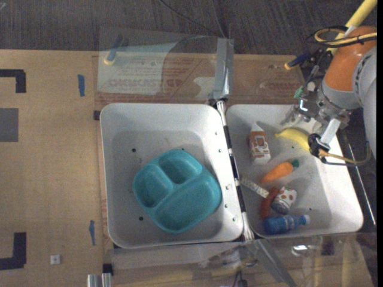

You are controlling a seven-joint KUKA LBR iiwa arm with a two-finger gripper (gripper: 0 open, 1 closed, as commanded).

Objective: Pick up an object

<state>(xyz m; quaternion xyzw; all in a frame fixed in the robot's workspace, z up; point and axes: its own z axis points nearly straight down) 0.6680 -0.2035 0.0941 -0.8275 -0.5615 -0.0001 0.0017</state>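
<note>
Camera view: carrot (278, 171) (orange) lies diagonally, green tip upper-right

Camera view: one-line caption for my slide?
Grey arm's end effector hovers by a yellow banana in the right white bin; teal divided plate in the left.

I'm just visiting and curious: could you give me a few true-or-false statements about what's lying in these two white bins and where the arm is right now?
1. The teal divided tray lies in the left bin. True.
2. The toy carrot lies in the left bin. False: it lies in the right bin, below the banana.
3. The end effector is over the upper part of the right bin, close to the banana. True.
4. The blue bottle stands upright in the middle of the right bin. False: it lies on its side near that bin's lower edge.
5. The small carton is in the right bin, near the divider between the bins. True.
</note>
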